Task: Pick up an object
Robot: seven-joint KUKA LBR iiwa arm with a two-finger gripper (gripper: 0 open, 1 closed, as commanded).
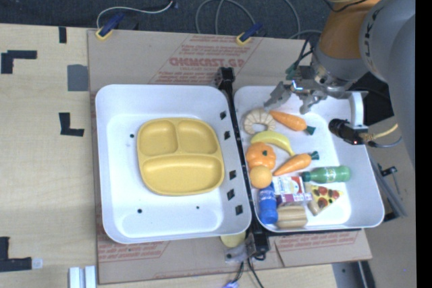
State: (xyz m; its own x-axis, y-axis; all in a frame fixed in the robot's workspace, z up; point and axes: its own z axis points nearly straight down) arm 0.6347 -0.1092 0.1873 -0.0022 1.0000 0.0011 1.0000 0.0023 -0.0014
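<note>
Arm (368, 23) enters from the upper right of the frame, orange band above the wrist. Jaws (295, 96) hang over the upper part of the right bin (368, 202), open, two fingers (278, 95) splayed apart with nothing between them.

Right bin contents, top to bottom:
- shell-shaped pastry (257, 121) near the upper left corner, just left of and below the jaws
- carrot (290, 121) lying beside the pastry, directly under the jaws
- banana (272, 139) below those two
- orange (260, 155) touching the banana's lower edge
- second carrot (294, 163) tilted, right of the orange
- lemon (260, 177) under the orange
- green bottle (327, 175) lying on its side toward the right wall
- small printed box (290, 188) in the middle
- blue bottle (267, 206) at the lower left
- pizza slice (324, 197) at the lower right
- tan block (292, 216), possibly bread, against the bottom wall

Left bin (115, 104) holds a yellow divided tray (181, 155), flat, roughly centred.

Both bins sit side by side on a cardboard sheet (155, 57) on the counter (40, 145). Cables (260, 0) loop across the dark floor at the top of the frame.
</note>
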